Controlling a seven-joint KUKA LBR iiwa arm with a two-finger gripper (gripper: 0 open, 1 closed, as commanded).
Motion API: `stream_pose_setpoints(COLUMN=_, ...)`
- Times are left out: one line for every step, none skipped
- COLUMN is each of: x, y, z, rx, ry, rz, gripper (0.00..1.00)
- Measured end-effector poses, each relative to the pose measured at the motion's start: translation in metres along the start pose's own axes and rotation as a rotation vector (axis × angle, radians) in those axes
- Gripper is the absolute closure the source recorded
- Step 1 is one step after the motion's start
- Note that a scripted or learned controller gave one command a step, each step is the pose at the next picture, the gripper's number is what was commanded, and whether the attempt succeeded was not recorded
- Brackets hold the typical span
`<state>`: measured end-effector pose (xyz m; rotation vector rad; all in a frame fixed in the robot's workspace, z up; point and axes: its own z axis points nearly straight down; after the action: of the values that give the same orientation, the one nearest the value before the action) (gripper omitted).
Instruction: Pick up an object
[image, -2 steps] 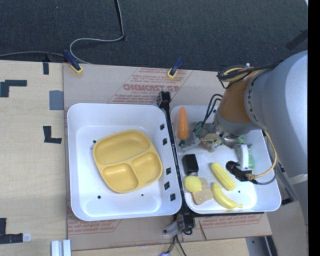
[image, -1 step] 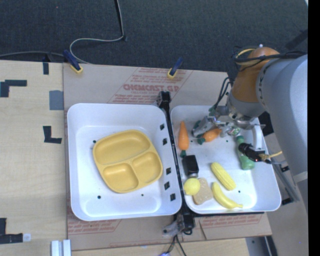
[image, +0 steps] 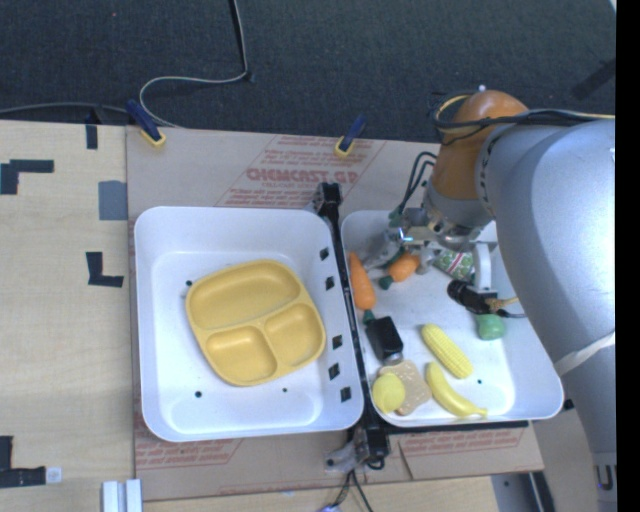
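A small orange object (image: 403, 268) is seen just right of the carrot (image: 361, 283) in the right bin (image: 530, 385), at the gripper (image: 405, 250). Jaw state cannot be told; no grasp is confirmed. Lifting is judged not yet done. Corn (image: 445, 350) and banana (image: 455, 392) lie lower-right of the carrot.

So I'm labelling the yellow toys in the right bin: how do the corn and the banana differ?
The corn is straight, stubby and ridged; the banana is smooth, longer and curved. The corn lies nearer the bin's middle, the banana nearer its front rim. Both are yellow, lie flat and sit apart from the gripper.
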<state>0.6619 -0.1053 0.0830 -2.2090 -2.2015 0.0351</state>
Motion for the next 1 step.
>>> stream_pose_setpoints(x=0.0025, y=0.0000, z=-0.0003, rx=-0.001, ry=-0.006, rz=0.003, gripper=0.00)
